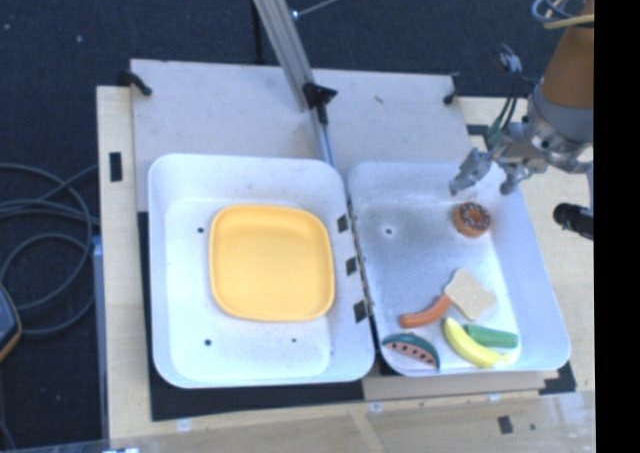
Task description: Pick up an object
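Bench (pixel 240 111) with two white bins side by side. Left bin (pixel 180 191) holds a big yellow plate (pixel 271 262), lying flat in the middle. Right bin (pixel 400 201) has the small stuff: a donut-like round piece (pixel 471 219) near the upper right wall, and a cluster at the lower end made of a tan bread slice (pixel 470 294), yellow banana (pixel 467 342), green piece (pixel 492 336), orange sausage (pixel 425 314) and a watermelon slice (pixel 412 350).

Gripper (pixel 493 173) hangs over the right bin's upper right corner, fingers spread apart, nothing between them. It sits just above the donut, not touching as far as I can see.

Risks, my guess: the donut is the nearest target but it sits close to the bin wall, so one finger could land on the rim or wall and shove the piece aside. It's round and low, so a closing pinch might squirt it out. Going for the cluster instead is worse; banana, green piece and bread touch or overlap, so fingers could jam on a neighbour or drag two things.
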`<action>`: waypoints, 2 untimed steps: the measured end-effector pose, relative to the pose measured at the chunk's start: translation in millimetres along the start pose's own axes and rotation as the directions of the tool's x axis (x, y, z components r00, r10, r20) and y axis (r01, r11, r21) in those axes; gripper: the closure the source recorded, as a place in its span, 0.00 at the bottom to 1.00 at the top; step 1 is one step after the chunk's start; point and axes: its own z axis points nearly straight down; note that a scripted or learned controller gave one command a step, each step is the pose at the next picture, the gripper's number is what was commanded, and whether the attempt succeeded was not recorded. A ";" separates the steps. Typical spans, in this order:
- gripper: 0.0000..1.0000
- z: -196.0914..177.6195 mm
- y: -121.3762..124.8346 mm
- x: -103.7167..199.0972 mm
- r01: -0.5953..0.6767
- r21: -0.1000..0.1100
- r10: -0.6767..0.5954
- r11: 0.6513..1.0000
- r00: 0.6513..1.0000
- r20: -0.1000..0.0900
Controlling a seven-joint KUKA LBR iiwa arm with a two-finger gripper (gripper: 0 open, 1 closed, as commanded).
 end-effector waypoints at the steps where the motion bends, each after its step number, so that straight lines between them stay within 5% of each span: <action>1: 0.00 61.9 0.8 -4.3 0.000 0.000 0.000 1.000 1.000 0.000; 2: 0.00 115.3 -6.2 -3.4 0.000 -0.008 0.000 1.000 1.000 0.004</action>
